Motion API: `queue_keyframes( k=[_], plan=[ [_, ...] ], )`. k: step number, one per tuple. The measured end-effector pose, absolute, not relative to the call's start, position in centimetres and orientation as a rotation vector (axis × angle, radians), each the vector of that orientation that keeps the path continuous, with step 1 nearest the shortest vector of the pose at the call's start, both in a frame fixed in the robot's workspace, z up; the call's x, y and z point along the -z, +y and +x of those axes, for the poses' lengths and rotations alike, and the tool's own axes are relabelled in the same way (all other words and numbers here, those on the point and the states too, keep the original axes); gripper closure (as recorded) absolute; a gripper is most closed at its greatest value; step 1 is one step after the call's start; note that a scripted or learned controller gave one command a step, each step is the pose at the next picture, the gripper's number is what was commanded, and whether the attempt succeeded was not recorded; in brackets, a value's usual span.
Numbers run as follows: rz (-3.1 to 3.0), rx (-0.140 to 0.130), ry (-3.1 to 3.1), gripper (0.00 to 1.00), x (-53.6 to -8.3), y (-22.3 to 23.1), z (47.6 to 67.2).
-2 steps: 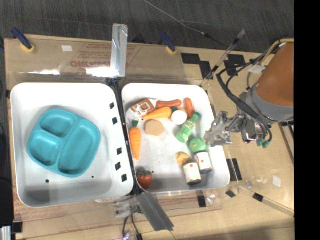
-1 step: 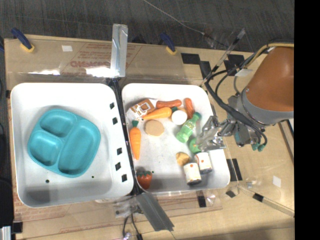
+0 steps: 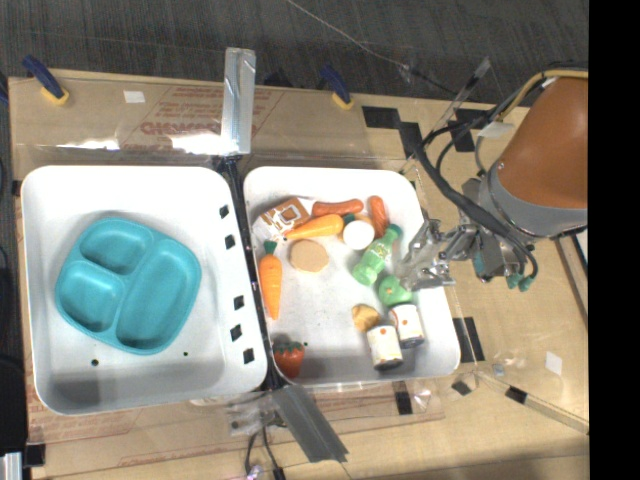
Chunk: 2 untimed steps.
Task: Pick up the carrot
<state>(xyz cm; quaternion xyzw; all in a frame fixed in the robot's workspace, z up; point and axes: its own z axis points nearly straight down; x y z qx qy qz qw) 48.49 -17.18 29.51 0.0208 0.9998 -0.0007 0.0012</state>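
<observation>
Hovering at the right bin's far edge, the metal two-finger gripper [image 3: 428,258], its state impossible to tell, faces the upright-lying orange carrot [image 3: 270,280] across the bin.

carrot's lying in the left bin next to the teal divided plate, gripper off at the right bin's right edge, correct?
One thing is wrong: the orange carrot with a green top lies in the right white bin, along its left wall. The teal divided plate sits alone in the left white bin. The camera view shows this. The two-finger gripper is at the right bin's right edge, as you said.
</observation>
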Motion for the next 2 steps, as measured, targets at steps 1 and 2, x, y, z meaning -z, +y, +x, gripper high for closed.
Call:
queue_keyframes(
  k=[1,2],
  plan=[
    [-0.091,0.0,3.141,1.0,-29.0,-15.5,47.8],
    [-0.131,0.007,3.133,1.0,-34.5,-21.2,48.7]
  ],
)
